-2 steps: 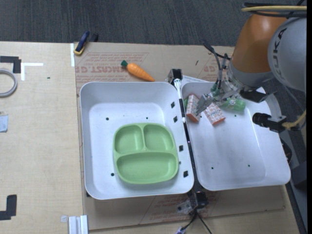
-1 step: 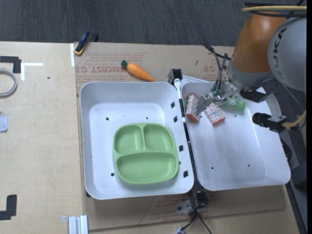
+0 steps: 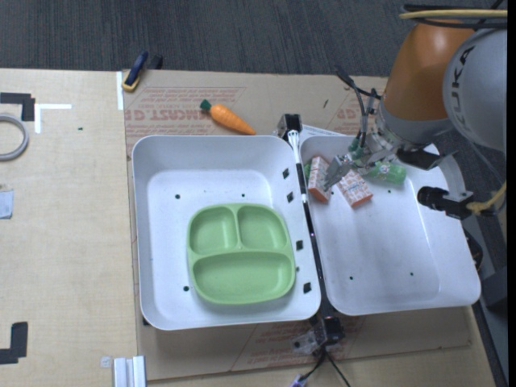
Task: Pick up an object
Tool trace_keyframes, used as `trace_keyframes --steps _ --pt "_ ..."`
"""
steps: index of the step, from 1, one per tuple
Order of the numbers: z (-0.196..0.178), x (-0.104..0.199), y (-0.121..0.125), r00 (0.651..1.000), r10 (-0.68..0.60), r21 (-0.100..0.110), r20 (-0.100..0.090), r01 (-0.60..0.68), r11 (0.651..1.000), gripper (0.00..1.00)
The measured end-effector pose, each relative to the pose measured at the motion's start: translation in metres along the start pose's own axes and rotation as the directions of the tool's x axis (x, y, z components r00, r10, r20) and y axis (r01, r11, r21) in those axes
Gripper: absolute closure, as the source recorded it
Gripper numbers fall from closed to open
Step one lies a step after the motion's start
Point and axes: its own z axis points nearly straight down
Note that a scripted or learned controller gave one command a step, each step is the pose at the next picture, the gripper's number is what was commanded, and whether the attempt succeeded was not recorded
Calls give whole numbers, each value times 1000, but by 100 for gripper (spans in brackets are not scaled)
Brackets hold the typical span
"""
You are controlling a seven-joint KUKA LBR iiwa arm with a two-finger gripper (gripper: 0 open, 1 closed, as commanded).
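Cartons [image 3: 339, 182] at right bin [image 3: 403, 289] far edge, end effector [image 3: 363, 158] above

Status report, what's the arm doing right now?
Gripper low in right bin, far corner. Small cartons right beneath it, no grasp seen. Green plate in left bin.

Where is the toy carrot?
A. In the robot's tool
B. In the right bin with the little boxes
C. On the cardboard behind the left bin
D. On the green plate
C. The carrot lies on the brown cardboard just beyond the far rim of the left bin, outside both bins.
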Motion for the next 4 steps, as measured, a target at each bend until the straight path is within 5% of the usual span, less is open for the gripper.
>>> trace_keyframes --steps 1,2,3,4 --pt "0 0 0 1000 0 0 0 0 1000 0" --pt "95 -46 -20 981 -192 -7 5 192 981 0" --pt "83 -49 -19 982 -187 -13 16 187 982 100" --pt "83 -49 -19 982 -187 -13 16 188 982 0"
